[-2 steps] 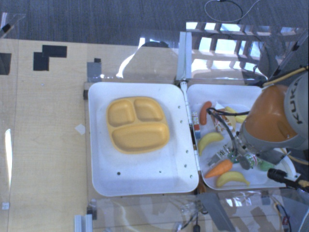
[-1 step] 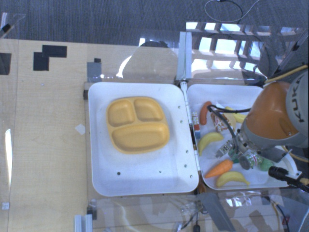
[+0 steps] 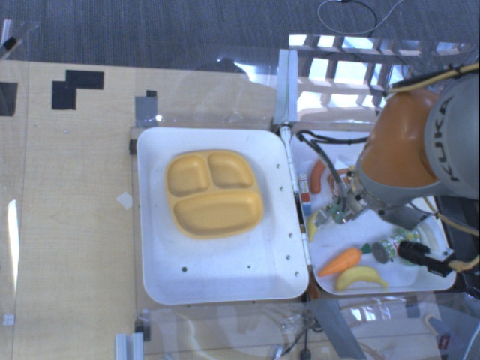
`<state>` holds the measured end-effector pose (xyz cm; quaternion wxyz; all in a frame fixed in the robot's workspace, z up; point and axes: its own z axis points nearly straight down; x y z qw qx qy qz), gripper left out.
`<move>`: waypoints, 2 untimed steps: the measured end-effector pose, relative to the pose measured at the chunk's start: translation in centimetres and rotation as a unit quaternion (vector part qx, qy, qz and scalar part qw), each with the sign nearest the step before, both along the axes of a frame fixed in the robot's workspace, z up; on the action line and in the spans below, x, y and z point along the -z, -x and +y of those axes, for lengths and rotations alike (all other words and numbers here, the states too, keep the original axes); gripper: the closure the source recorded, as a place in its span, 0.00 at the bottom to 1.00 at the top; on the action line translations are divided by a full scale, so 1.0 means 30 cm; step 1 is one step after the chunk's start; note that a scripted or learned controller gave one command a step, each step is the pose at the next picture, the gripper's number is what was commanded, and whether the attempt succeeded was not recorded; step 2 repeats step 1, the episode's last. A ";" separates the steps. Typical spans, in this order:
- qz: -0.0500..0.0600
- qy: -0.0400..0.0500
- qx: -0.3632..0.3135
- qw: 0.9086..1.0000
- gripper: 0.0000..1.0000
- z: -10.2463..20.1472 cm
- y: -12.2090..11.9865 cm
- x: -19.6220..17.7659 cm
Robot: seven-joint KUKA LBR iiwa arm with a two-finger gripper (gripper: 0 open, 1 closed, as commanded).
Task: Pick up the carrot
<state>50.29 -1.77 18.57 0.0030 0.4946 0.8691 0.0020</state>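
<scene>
The only legible marking is the black lettering "KUKA", printed on the grey arm housing (image 3: 456, 145) at the 3 o'clock edge of the view, reading vertically beside the orange band (image 3: 401, 145)

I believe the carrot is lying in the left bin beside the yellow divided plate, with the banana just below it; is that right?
Not quite: the carrot lies in the right bin, not the left one. The yellow divided plate sits by itself in the left bin. The banana is indeed just below the carrot, as the camera view shows.
</scene>
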 end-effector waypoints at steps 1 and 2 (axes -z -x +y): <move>-0.001 0.002 -0.087 0.996 1.00 -0.186 -0.035 0.000; -0.001 0.002 -0.087 0.996 1.00 -0.186 -0.035 0.000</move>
